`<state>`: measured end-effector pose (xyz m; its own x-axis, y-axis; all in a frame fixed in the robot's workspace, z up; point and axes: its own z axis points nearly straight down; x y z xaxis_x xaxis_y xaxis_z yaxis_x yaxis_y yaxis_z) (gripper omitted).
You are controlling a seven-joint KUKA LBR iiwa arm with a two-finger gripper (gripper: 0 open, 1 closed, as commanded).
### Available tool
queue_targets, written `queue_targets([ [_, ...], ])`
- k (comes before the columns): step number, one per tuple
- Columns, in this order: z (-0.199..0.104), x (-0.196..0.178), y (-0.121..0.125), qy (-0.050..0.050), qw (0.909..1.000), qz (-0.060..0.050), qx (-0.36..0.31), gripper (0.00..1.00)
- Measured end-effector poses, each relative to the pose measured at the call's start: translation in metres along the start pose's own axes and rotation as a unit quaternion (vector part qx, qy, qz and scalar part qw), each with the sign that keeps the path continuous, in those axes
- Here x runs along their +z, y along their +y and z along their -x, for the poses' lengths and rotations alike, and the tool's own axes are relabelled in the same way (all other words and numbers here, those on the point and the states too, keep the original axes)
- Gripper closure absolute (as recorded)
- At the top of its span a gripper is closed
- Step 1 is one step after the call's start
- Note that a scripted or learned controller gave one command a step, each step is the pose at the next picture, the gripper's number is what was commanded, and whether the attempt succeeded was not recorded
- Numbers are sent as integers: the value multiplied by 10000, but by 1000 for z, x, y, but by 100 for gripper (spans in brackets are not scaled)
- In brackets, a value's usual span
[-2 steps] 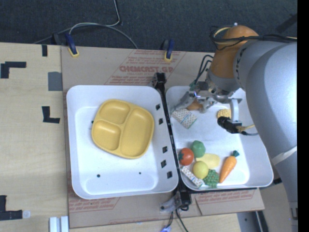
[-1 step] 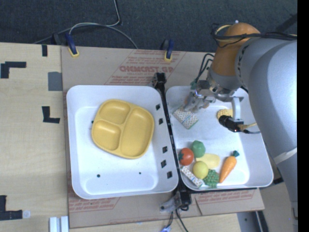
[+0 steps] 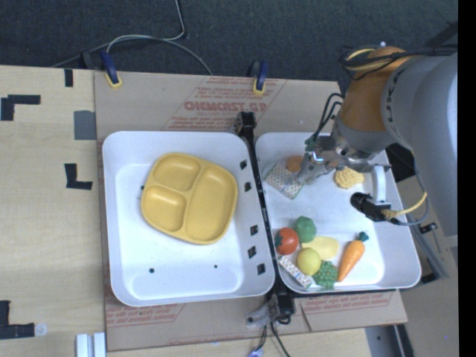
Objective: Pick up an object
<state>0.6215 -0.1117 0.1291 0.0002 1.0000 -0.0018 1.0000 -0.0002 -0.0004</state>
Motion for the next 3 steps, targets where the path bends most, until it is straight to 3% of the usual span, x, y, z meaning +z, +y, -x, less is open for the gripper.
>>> queue_targets([
  [1, 0, 0, 0, 3, 10000, -4, 0, 0],
  [2, -4, 36, 38, 14, 10000, 21, -12, 0],
  [3, -9, 40, 46, 10, 10000, -48, 11, 0],
])
